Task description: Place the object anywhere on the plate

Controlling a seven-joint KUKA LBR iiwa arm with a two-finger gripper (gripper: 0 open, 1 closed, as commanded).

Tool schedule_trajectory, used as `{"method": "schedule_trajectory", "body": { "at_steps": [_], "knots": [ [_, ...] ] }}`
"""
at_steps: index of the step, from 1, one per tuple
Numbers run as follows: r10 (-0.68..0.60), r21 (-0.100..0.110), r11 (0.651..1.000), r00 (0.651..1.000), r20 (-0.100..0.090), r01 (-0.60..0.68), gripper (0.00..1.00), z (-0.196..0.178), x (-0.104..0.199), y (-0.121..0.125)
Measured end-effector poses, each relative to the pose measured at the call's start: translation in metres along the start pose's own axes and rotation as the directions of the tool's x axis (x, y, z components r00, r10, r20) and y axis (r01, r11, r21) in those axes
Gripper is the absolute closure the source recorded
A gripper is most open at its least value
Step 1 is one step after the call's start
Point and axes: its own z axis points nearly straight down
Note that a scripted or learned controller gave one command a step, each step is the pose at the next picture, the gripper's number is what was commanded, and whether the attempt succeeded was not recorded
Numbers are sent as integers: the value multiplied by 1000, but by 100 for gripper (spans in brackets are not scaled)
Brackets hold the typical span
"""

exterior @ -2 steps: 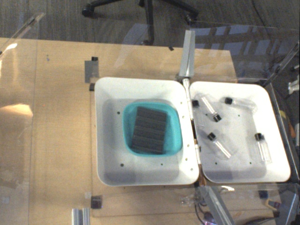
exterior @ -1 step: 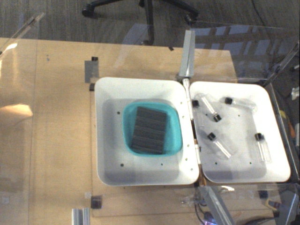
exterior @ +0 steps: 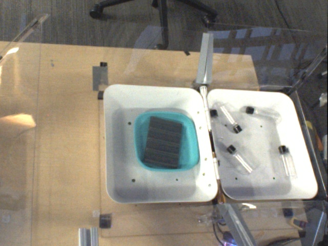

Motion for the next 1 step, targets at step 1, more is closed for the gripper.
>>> {"method": "schedule_trajectory", "body": {
  "at_steps": [1],
  "knots": [
    [131,0,991,991,0,-131,0,0,-2,-1]
  ]
}}
